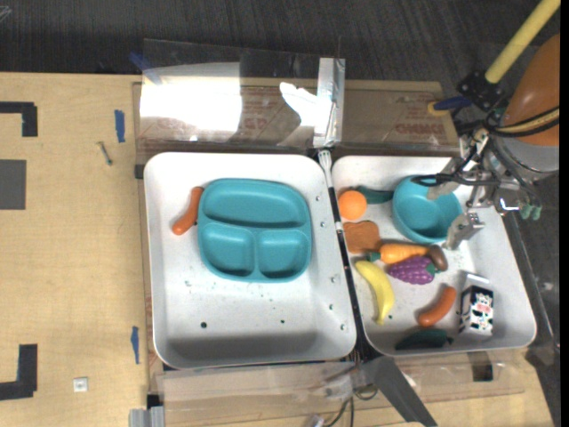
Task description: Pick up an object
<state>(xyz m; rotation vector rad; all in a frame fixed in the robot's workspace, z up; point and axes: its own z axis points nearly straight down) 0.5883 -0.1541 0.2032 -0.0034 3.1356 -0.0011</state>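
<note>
The shallow white right-hand bin (520, 278) is sitting at the frame's lower right, and the round teal plastic bowl (425, 210) is lying in its upper part. The metal two-finger gripper (464, 216) is hanging at the bowl's right rim, so the bowl is lying just to the left of it. Whether the gripper is released or clenched, I cannot tell.
</note>
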